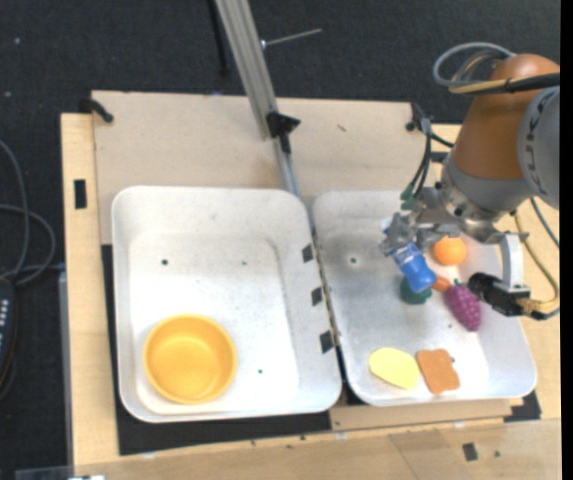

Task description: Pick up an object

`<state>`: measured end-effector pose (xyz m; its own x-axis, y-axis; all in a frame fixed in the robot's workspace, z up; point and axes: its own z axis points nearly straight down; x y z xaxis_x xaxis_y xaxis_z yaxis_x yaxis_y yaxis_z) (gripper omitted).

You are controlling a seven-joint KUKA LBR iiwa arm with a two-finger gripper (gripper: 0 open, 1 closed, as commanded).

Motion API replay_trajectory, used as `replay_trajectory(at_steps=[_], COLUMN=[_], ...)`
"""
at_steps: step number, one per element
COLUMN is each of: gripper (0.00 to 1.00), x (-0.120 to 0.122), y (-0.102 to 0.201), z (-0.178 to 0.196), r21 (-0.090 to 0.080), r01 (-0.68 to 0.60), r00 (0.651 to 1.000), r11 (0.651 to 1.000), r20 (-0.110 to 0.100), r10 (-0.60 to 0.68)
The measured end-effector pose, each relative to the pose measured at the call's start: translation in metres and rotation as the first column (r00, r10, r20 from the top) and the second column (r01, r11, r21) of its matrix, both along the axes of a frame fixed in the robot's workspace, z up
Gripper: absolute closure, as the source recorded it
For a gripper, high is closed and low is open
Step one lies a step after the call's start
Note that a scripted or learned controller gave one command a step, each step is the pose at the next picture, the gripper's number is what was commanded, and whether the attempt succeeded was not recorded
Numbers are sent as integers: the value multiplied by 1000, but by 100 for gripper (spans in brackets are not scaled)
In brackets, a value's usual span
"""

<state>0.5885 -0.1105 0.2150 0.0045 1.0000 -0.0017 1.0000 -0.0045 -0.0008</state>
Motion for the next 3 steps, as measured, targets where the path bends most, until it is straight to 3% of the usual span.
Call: replay_trajectory(at_steps=[3], gripper=[100], x=[-9], y=[174], z=[4], r21=[4], r01=[-12], r00=[1000], r11=[1000], r20=[0], r10=[12])
